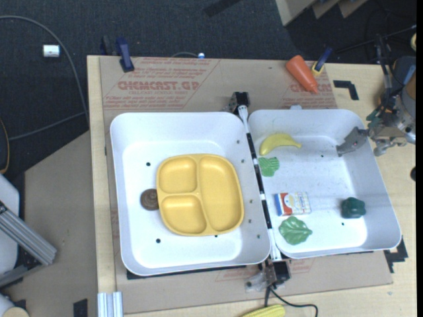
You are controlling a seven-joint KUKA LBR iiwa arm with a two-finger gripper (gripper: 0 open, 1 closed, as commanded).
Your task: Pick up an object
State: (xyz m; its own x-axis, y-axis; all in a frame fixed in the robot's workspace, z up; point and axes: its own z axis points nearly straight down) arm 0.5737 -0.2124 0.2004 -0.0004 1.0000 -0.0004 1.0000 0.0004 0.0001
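Left bin (125,177): holds a yellow divided tray (199,194) with three compartments, lying roughly centred and turned slightly. A small brown round object (149,199) sits at the tray's left edge, touching or partly tucked under it; cannot tell which.

Bench (99,111): brown board with red lettering along the top; a blue clamp (123,54) at its upper left corner, an orange carrot-shaped toy (303,74) lying outside the bins above the right one.

Right bin (383,197): five items. Yellow banana (278,142) near the upper left corner. Just below it, a small green leafy piece (269,166) against the left wall. Mid-bin, a small white carton with red and blue print (292,204), lying flat. Below that, a larger green leafy piece (295,230) near the front wall. A dark green lump (353,207) sits apart on the right side of the bin floor.

Gripper (350,144): at the upper right of the right bin, over the rim area, reaching in from the right. Nothing is seen between its fingers; all items lie on the bin floor, well apart from it. Whether it is spread or closed: cannot tell at this angle.
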